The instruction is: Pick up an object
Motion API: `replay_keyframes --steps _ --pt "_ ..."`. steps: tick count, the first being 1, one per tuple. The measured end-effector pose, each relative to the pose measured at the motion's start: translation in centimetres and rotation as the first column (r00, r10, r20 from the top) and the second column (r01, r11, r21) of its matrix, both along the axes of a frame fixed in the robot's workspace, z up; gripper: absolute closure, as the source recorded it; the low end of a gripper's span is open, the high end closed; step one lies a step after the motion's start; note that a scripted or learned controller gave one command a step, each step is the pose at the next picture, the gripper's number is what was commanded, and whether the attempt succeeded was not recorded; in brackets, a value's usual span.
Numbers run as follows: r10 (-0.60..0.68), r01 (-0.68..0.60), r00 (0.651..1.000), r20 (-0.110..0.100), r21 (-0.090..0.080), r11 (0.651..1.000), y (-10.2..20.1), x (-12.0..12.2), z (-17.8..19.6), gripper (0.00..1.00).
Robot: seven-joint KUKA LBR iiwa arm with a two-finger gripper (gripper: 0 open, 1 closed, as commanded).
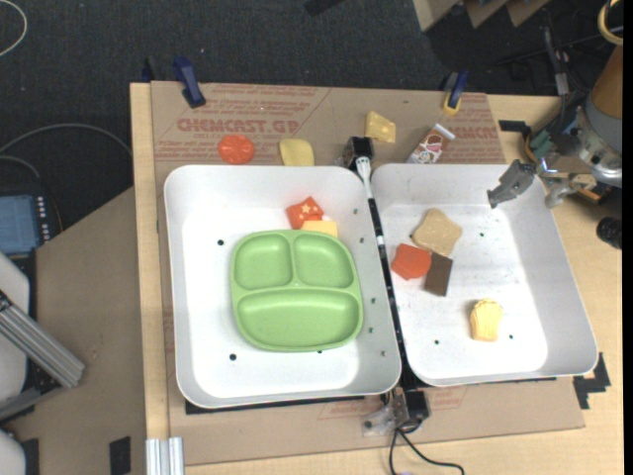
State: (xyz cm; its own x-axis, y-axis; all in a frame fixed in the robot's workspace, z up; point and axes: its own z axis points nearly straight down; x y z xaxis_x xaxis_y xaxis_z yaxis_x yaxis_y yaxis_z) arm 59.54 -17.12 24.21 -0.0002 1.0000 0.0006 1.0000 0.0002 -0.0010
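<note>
Camera view looks down on two shallow white bins side by side on a brown surface (247, 132), with the arm's hand (511, 186) at the right of the frame, poised over the upper right corner of the right bin (554, 295); whether it is open or closed cannot be told, and nothing is seen in it. Loose in the right bin, left of centre, lie a tan square piece (436, 233) set diamond-wise, an orange block (411, 262) just below and left of it, and a dark brown bar (438, 275) touching the orange block, its long axis running near vertical in the frame with a slight tilt. A small yellow piece (485, 320) lies apart, lower in the bin, with bare floor all round it and open room up to the right wall. The left bin (193, 265) carries a green divided plate (295, 290) at its centre, with a red block (306, 212) and a pale yellow block (320, 230) touching one another at the plate's upper edge. Beyond the bins, along the upper part of the surface, rest an orange round piece (236, 148), a yellow piece (296, 152), another yellow piece (380, 127) and a small red-and-white packet (429, 146)
</note>
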Motion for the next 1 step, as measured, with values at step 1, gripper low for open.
replay_keyframes --steps 1 --pt "-0.008 0.008 1.000 -0.017 0.005 1.000 -1.07 -12.40 -8.86 0.00"
